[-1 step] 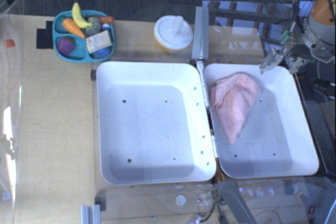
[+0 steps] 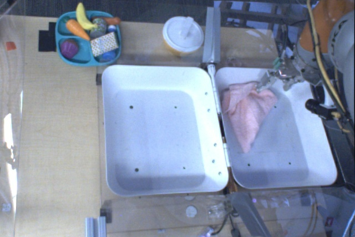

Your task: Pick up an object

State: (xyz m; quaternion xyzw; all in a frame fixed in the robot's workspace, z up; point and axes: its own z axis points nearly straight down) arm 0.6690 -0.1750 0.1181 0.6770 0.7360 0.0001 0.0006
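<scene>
Lying crumpled in the right bin [image 2: 310, 169], the pink cloth [image 2: 247, 111] has its upper corner pinched between the fingers of my hand [image 2: 270, 79] — shut on the fabric. Farther back on the counter [image 2: 50, 136] — a white lidded cup [image 2: 183, 35] and a blue toy-food tray [image 2: 89, 37].

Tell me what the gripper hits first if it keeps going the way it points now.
Most likely the pink cloth: the gripper points left and down at its upper right corner in the right bin. Depth is unclear from above, so whether they already touch is uncertain.
</scene>
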